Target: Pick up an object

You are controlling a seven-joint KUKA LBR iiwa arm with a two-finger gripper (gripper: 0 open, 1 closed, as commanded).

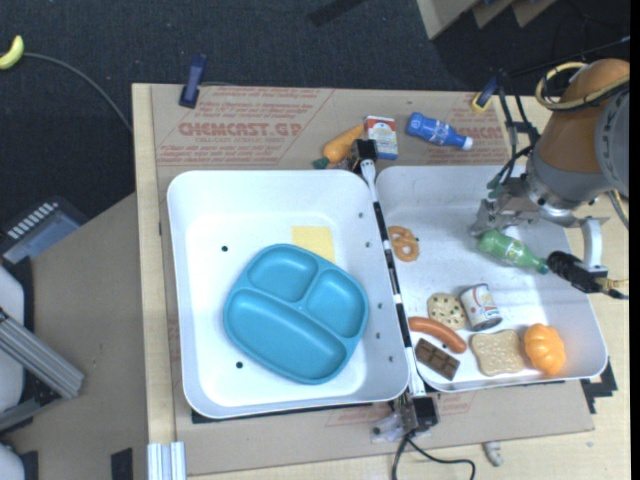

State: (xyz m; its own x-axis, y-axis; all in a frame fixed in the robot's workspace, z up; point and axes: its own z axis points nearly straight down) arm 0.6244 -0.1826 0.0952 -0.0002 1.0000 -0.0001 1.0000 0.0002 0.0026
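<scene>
Two white bins sat side by side. The gripper (497, 218) hung low by the right bin's (440, 193) far edge, just above a green bottle (509, 249); its finger spacing could not be told.

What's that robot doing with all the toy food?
A grey and orange robot arm reaches into the right bin from the side. Its gripper is down by a green bottle, but whether it has hold of the bottle is hard to tell. Nearby in that bin lie a pretzel, a cookie, a small can, a hot dog, a slice of bread and an orange pumpkin. The left bin holds a blue divided plate and a yellow square.
</scene>
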